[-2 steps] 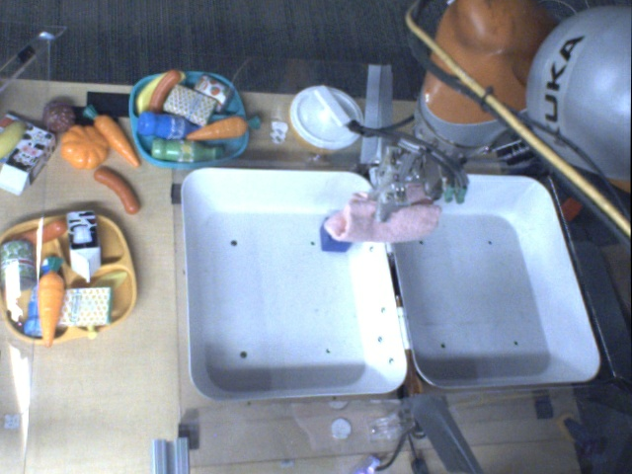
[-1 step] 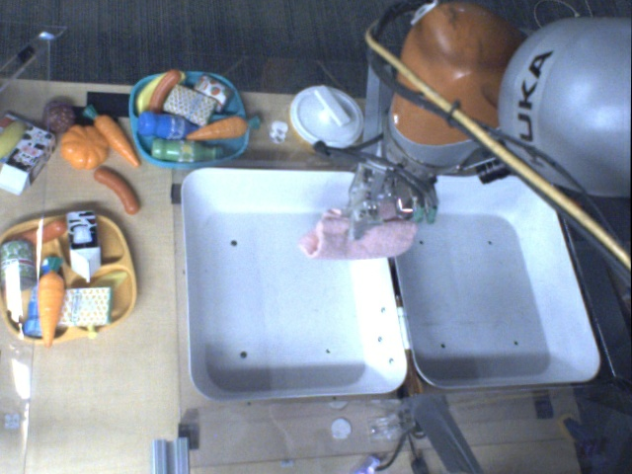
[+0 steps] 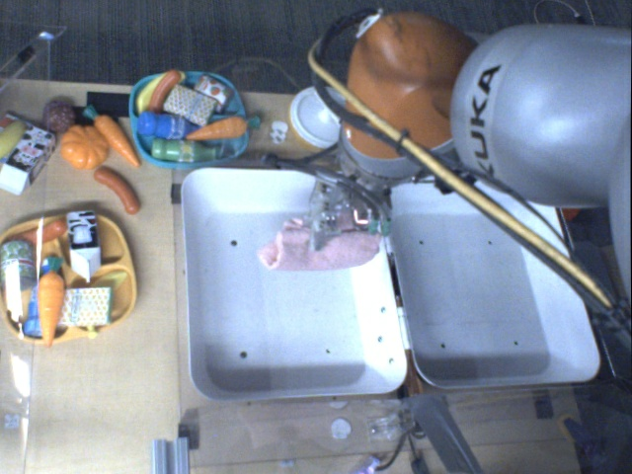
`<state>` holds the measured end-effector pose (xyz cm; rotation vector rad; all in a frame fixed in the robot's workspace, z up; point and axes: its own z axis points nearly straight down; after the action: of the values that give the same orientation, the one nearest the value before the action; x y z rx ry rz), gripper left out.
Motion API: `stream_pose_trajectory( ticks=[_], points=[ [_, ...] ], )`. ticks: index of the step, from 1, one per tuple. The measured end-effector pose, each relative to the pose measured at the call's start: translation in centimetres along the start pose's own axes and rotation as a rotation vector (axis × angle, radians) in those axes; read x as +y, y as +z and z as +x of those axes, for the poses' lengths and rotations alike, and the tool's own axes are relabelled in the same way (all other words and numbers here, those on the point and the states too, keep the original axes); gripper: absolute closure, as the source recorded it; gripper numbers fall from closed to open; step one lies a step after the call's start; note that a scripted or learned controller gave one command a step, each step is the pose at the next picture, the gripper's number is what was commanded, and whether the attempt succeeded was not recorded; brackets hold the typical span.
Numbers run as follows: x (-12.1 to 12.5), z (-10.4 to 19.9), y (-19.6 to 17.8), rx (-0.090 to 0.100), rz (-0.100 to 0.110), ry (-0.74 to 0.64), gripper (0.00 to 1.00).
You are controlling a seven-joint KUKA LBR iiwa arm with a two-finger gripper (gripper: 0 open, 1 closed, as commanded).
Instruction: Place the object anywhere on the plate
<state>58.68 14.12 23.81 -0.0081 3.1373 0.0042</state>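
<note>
A flat pink plate-like piece point(image 3: 296, 252) lies in the left white bin point(image 3: 227, 304), toward its upper right part. My gripper point(image 3: 338, 217) hangs directly over the pink piece's right half and hides its top edge. The arm's orange band and grey wrist cover the bin's far right corner. A small green-and-red spot point(image 3: 379, 227) shows at the gripper's right side, and I cannot tell what it is.
The right white bin point(image 3: 494, 314) sits beside the left one. On the bench at left stand a blue bowl point(image 3: 188, 117) of toy food, a yellow dish point(image 3: 118, 265) with several items, a loose pumpkin point(image 3: 81, 146), carrot and sausage point(image 3: 118, 190). A white cup point(image 3: 314, 118) stands behind the bins.
</note>
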Motion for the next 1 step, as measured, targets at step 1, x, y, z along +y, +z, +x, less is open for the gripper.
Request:
stream_pose_trajectory(
  ticks=[1],
  points=[
    [4.79,1.83,0.67,-0.001,-0.001,-0.001,1.00]
  ],
)
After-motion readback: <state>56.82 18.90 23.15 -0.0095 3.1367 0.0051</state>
